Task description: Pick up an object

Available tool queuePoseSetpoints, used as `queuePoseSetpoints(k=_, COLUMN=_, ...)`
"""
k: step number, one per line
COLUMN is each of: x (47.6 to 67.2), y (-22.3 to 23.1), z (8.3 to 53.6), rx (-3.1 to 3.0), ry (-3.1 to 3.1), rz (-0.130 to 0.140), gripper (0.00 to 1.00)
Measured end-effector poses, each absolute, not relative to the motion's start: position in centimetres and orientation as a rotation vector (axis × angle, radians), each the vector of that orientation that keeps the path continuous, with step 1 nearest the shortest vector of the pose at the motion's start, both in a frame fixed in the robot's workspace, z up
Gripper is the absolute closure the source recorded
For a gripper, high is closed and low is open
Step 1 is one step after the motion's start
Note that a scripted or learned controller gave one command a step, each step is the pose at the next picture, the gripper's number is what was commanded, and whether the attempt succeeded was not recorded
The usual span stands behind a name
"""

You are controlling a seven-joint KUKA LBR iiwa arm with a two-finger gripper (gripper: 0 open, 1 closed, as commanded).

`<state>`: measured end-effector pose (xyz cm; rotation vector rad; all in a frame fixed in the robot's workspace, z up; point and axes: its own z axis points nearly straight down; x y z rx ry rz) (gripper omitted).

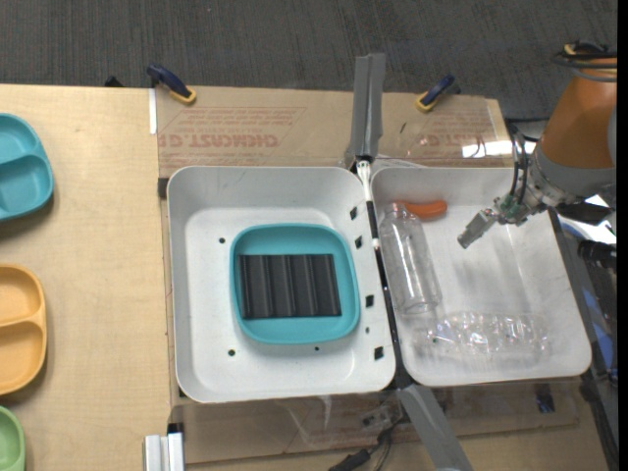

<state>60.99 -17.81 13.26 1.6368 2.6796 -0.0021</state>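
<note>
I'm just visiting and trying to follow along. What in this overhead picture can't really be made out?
- Gripper: too small and blurred in the camera view to tell how its jaws stand.
- Crumpled clear plastic in the right bin: see-through, so its shape blurs into the white floor.
- Teal plate, orange plate and green plate: cut off by the left edge.
- Arm: cut off by the right edge.

The two bins [196,292] are white. In the left one sits a teal tray [292,285] with a dark grey ribbed insert. In the right bin [564,302], a clear bottle [407,258], an orange piece [426,207] and clear crumpled plastic [488,334]. The worktop [78,253] is pale tan.
</note>
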Motion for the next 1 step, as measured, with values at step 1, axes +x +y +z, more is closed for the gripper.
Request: queuePoseSetpoints(k=1, x=54.95, y=-22.30, z=15.54, rx=1.718, ry=2.628, rz=-0.002, gripper=0.00)
